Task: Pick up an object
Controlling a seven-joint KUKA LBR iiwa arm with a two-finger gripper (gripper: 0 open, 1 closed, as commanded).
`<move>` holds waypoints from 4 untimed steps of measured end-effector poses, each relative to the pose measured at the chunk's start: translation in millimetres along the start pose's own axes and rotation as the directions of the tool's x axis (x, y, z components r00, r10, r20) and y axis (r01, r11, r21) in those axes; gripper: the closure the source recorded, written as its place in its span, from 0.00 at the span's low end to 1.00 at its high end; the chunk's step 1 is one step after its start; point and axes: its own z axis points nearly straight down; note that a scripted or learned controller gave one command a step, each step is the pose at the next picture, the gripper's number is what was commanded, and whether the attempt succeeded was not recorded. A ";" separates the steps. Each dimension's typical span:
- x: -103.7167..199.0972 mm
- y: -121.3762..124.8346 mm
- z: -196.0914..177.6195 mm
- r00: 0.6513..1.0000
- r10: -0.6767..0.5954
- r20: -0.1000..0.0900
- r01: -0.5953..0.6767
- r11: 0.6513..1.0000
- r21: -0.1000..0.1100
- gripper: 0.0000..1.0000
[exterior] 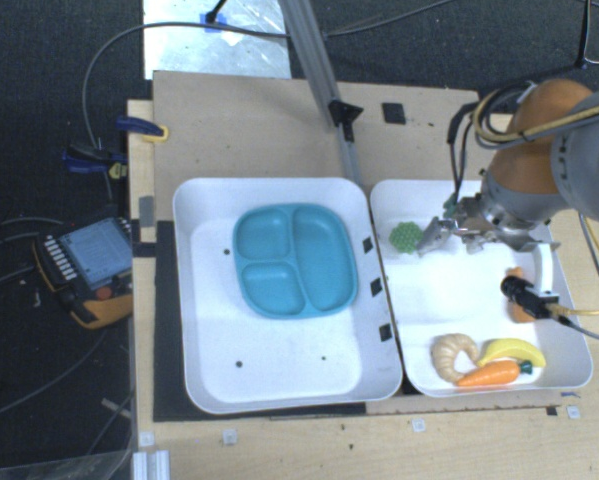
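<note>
Approach is under way: gripper (431, 235), fingers' state unclear, hovers beside green broccoli (406, 236) near right bin's (579, 368) back-left corner; next it must descend squarely.

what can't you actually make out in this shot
- Gripper: too small and blurred to tell whether its fingers are open or shut, or whether it touches the green broccoli-like piece beside it.
- Orange item at the right bin's right side: partly covered by the arm's black fitting, so its identity is unclear.
- Beige piece: the carrot overlaps its lower edge.
- Handheld device left of the bench: its screen is unreadable.
</note>
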 end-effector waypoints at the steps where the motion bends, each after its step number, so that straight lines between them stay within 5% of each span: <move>1: 0.0 2.1 40.2 1.000 0.001 0.001 -0.001 1.000 -0.009 0.00; 2: -0.6 3.6 27.4 1.000 0.000 0.003 0.000 1.000 -0.013 1.00; 4: 0.4 8.8 -103.3 1.000 -0.004 0.002 0.004 1.000 -0.013 1.00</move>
